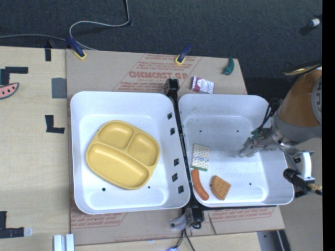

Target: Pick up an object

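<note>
The arm (301, 114) leans in from the right, gripper (250, 148) low over the right bin (220, 106) — whether it is open, I cannot tell.

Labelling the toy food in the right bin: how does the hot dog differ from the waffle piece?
The hot dog is orange-red; the waffle piece is tan. The hot dog is long and slim, the waffle piece short and broad. The hot dog lies by the bin's left wall, the waffle piece to its right. Both lie flat.
</note>
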